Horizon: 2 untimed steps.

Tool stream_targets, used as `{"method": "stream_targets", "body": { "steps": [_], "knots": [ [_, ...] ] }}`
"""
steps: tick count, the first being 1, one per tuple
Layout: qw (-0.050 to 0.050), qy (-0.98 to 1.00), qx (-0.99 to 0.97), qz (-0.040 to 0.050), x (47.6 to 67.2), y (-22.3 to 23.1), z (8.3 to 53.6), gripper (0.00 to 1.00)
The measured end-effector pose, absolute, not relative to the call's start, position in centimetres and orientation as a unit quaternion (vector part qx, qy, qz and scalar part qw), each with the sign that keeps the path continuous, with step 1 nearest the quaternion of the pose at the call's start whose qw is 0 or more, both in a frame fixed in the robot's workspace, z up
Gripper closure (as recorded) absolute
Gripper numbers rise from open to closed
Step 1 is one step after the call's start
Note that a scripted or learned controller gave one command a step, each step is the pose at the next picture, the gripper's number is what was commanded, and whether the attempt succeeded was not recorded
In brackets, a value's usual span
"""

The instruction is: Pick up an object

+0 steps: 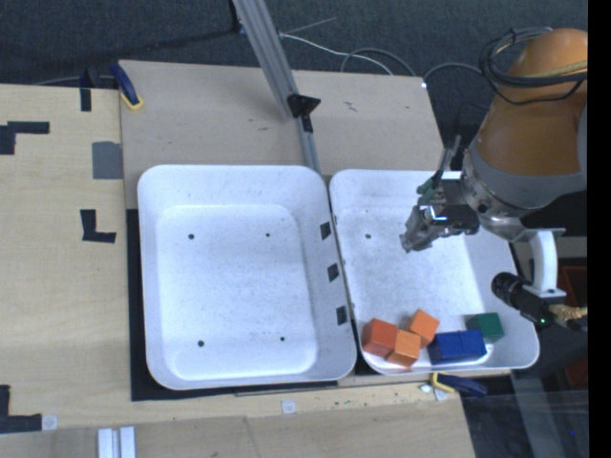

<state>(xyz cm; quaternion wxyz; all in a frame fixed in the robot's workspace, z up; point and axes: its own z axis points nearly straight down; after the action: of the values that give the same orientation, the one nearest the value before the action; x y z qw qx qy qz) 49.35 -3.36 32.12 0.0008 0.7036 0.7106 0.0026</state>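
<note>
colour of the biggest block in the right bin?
Blue, by the bin's near edge; camera view.

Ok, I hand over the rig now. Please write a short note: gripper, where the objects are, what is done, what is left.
Gripper: above the middle of the right bin, nothing seen between its fingers.
Objects: three orange blocks, a blue block and a green block, all along the near edge of the right bin.
Done: nothing picked yet.
Left: go to one block, grasp, lift.

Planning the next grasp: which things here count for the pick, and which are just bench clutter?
For the job: orange blocks, blue block, green block, right bin, end effector.
Lying about: left bin, clamps, metal pole.
</note>
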Motion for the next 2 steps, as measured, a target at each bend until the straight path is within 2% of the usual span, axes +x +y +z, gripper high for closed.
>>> {"method": "stream_targets", "body": {
  "steps": [1, 2],
  "knots": [
    [0.0, 0.71, 0.704, 0.002, 48.3, 3.1, 37.0, 1.0],
    [-0.002, 0.709, 0.705, -0.0029, 50.4, 7.6, 30.7, 1.0]
  ]
}}
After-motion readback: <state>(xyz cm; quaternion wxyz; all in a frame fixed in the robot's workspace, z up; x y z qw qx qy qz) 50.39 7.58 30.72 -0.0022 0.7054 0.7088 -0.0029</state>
